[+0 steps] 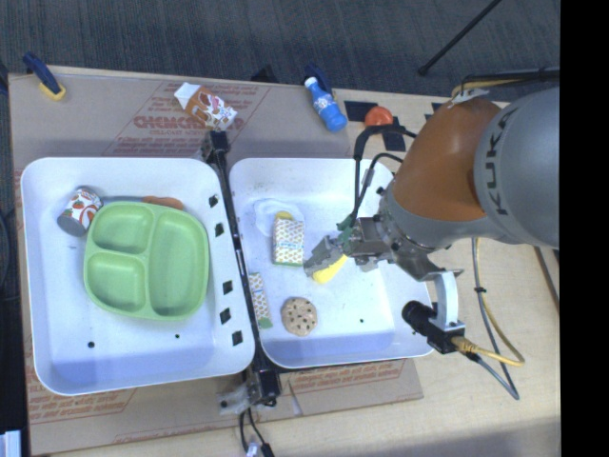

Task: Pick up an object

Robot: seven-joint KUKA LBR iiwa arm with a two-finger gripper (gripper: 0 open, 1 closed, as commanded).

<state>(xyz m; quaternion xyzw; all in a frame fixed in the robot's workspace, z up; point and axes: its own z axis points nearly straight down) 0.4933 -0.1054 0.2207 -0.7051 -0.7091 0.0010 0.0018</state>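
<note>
My gripper (325, 258) hangs low over the middle of the right bin (371, 336), at the end of the grey and orange arm. A small yellow object (330, 272) lies right at its tip, partly covered by it; whether it is gripped cannot be made out. Left of the gripper lies a yellow-and-white packet (287, 239). A round cookie (300, 316) rests nearer the front of the bin. A patterned strip (257, 299) lies along the divider wall.
The left bin (57, 350) holds a green divided plate (147, 258), with a red-and-white ball (80, 208) at its back left. On the bench behind the bins are a blue bottle (326, 103), a snack packet (205, 106) and an orange object (379, 116).
</note>
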